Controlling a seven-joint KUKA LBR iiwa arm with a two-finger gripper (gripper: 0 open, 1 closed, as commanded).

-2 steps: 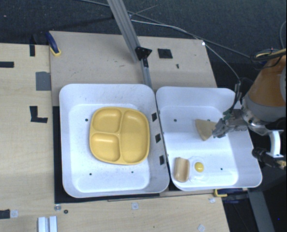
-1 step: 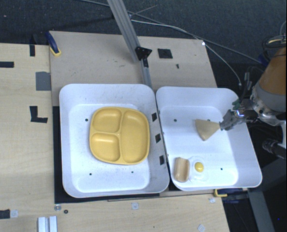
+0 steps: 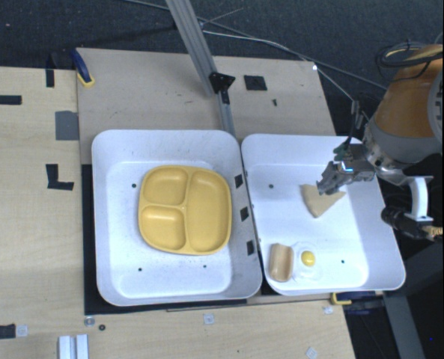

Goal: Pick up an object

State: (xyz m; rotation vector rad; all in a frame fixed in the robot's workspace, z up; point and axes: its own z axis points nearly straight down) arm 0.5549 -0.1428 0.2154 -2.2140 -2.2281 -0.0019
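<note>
A tan wedge-shaped piece [image 3: 318, 200] lies flat in the right bin [image 3: 371, 238], near its far right side, touching or just under the tool [image 3: 334, 179], which sits at the wedge's upper edge. Whether the tool is wide or narrow cannot be told. Nearer in the same bin lie a small bread roll [image 3: 281, 262] and a fried egg [image 3: 306, 259]. The left bin [image 3: 117, 200] holds a yellow divided plate [image 3: 185, 209].

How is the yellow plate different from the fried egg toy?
The yellow divided plate is big and yellow all over; the fried egg toy is small, white with a yellow yolk. The plate lies alone in the left bin; the egg shares the right bin. Both lie flat.
</note>
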